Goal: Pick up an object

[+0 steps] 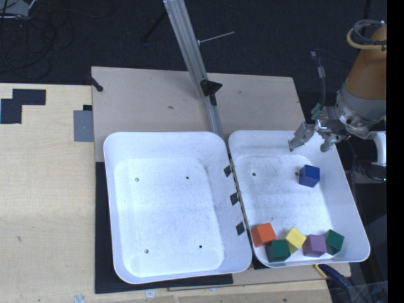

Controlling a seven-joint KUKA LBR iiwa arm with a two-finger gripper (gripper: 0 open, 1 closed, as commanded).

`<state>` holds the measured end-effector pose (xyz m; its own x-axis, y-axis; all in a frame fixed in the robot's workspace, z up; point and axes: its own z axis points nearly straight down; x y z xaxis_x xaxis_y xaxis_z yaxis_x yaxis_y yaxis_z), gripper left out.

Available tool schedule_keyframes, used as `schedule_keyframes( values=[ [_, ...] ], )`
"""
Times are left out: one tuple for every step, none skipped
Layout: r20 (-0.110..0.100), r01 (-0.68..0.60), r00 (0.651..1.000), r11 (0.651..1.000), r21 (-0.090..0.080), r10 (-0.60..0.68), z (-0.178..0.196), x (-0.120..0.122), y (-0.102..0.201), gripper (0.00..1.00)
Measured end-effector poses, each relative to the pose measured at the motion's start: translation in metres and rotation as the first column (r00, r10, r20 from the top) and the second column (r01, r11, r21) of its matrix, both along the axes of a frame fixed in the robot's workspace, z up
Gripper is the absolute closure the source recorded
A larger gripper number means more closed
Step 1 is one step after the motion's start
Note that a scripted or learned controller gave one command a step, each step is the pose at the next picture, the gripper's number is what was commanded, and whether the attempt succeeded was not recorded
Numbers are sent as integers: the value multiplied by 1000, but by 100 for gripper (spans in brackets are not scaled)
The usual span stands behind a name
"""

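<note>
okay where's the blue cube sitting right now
The blue cube sits alone in the upper right part of the right bin, just below the gripper and well apart from the cluster of blocks along the bin's near edge.

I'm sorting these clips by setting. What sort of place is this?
Most likely a robotics lab set up for pick-up trials: a bench bearing two white bins, small coloured blocks in the right one, and the arm's tool open above them, with loose cables on the dark floor behind.
</note>
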<state>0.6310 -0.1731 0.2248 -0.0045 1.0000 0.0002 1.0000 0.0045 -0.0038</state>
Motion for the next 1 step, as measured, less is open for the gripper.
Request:
schedule_keyframes(
  values=[
    [16, 2, 1000, 1000, -4, -2, -104, -33, -34, 0]
  ],
)
